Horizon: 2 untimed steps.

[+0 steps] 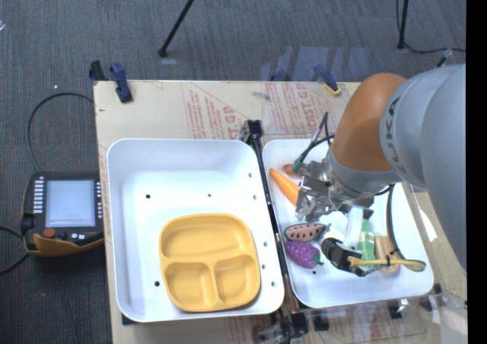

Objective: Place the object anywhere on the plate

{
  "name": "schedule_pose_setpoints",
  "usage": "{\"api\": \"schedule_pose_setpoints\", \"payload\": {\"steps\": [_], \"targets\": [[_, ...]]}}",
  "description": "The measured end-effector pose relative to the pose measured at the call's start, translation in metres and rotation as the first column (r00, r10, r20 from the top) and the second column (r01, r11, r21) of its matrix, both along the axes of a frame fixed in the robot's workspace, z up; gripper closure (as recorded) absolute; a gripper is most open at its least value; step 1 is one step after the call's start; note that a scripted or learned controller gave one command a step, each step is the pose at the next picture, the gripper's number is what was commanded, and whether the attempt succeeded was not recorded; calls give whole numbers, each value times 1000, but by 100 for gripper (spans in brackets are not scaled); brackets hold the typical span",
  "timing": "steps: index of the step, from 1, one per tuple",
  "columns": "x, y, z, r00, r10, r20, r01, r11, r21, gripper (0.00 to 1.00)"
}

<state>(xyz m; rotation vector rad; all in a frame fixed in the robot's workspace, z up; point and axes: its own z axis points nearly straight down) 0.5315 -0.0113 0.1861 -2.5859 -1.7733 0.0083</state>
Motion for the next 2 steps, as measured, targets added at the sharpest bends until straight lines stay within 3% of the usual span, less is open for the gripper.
{"api": "schedule_pose_setpoints", "payload": {"steps": [1, 2], "targets": [[-58, 74, -1, 993, 121, -3, -121, 993, 2, 100], [-55, 119, 74, 998, 65, 7, -65, 998, 1, 100]]}}
